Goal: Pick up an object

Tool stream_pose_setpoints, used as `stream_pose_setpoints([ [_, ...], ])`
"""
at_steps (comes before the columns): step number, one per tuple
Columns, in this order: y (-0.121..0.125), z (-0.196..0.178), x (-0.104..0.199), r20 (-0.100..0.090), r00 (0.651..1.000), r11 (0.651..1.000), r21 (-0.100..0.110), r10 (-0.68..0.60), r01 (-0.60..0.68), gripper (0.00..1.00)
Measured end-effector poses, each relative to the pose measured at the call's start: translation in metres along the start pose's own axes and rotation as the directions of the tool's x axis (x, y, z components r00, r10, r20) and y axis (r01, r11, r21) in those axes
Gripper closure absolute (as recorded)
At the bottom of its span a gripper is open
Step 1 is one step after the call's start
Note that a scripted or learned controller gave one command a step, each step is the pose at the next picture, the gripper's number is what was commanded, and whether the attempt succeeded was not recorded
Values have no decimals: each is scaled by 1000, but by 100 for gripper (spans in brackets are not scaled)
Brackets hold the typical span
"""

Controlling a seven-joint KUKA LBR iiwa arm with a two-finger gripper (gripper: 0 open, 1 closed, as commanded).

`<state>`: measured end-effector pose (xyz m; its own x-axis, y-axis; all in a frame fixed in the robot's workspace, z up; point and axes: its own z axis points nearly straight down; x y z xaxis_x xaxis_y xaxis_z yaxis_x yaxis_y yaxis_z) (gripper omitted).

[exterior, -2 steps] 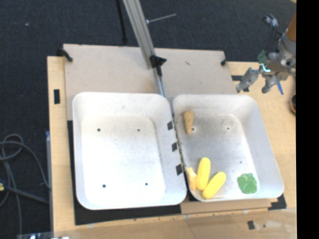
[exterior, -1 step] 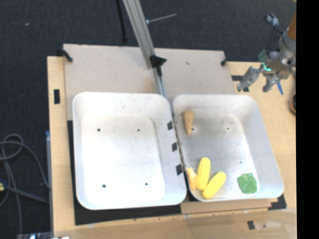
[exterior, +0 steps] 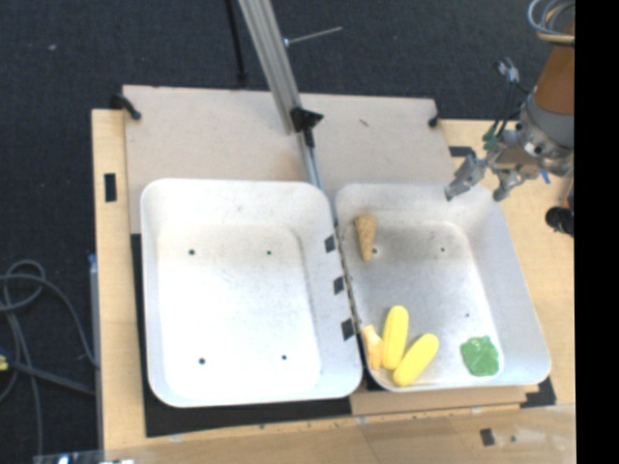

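Camera view, looking down at a slant: two shallow white bins side by side on a bench. Left bin [exterior: 174, 211]: no contents. Right bin [exterior: 503, 259] held: one tan cone-shaped object [exterior: 366, 235], near the left wall, far half; two yellow corn-like pieces [exterior: 406, 344], lying touching each other at the near wall; one small orange piece [exterior: 371, 340] just beside them against the left wall; one green lump [exterior: 480, 355], near right corner. Gripper [exterior: 479, 180]: over the far right corner of the right bin, fingers spread apart, nothing between them. Slanted metal rail [exterior: 271, 56] beyond the bins.
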<state>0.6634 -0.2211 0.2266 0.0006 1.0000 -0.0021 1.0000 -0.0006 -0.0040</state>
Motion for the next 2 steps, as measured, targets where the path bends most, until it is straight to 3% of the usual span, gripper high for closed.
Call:
stream_pose_setpoints([
  [2,1,85,-6,1,1000,1000,-1,2,-2,0],
])
